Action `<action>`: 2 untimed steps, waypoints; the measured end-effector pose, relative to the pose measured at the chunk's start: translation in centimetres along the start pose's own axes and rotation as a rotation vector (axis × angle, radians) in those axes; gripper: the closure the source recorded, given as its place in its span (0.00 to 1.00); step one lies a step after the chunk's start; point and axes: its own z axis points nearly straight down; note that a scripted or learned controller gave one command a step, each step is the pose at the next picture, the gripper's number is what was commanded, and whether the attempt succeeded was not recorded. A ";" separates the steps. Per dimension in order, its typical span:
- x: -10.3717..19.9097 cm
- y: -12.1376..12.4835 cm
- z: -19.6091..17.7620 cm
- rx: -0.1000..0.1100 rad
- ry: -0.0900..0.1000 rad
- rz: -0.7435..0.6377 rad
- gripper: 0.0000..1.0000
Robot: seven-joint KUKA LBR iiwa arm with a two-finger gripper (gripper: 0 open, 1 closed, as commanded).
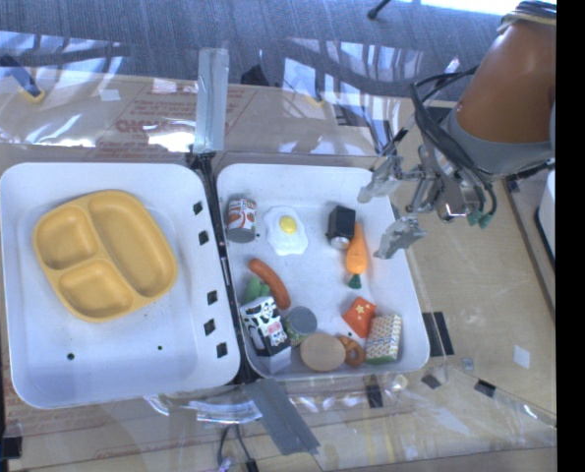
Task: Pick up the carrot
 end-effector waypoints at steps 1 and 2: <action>-3.8 -1.3 18.3 -0.005 0.010 -0.150 0.00; -4.3 -1.2 16.5 0.000 -0.002 -0.159 1.00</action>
